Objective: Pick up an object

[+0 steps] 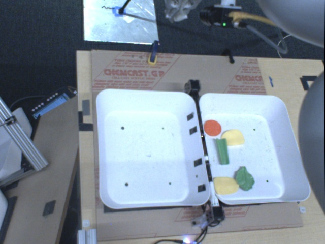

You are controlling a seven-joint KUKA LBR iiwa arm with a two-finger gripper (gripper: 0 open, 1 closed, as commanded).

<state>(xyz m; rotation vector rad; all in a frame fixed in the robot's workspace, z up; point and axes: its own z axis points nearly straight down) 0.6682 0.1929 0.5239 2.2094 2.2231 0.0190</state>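
Gripper [184, 4]: pale, blurred, at the view's upper edge, well apart from both bins. Whether it is spread or closed cannot be told, and nothing is seen in it.

Grey arm [312, 131]: at the right edge.

Shallow white right bin [277, 136]: five candidate objects, all resting on its floor.
- flat orange-red disc [212, 128]
- rounded yellow piece [233, 137], just beside the disc
- green oblong stick [222, 151], below the two
- second yellow lump [226, 185], near the front wall
- crinkled green leafy piece [245, 178], touching that lump

Shallow white left bin [147, 151]: alongside.

Judged progress: no pick made. Approach, descent, closure and lift remain.
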